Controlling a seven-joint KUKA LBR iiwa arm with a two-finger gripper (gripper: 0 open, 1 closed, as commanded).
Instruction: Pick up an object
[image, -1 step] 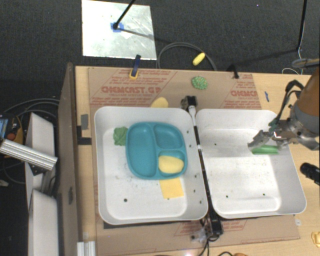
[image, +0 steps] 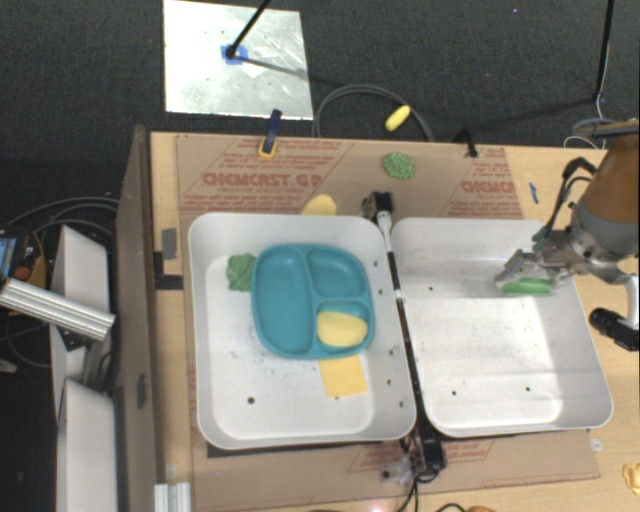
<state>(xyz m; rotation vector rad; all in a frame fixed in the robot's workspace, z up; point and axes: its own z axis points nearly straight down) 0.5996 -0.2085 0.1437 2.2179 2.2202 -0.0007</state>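
My gripper (image: 532, 272) is low over the right bin (image: 500, 380), near its far right wall. A small green elongated object (image: 527, 287) lies right under its tip, touching or nearly touching it; whether it is gripped is not visible. In the left bin (image: 215, 400) a teal divided plate (image: 290, 300) carries a yellow rounded piece (image: 341, 327). A flat yellow square (image: 344, 377) lies just in front of the plate. A green leafy piece (image: 240, 271) rests against the plate's left edge.
Behind the bins, on the cardboard sheet (image: 250, 180), lie a yellow piece (image: 320, 205) and a green lump (image: 399, 165). A blue and yellow clamp (image: 270, 138) holds the sheet's far edge. Cables and a silver panel (image: 238, 60) sit beyond the bench.
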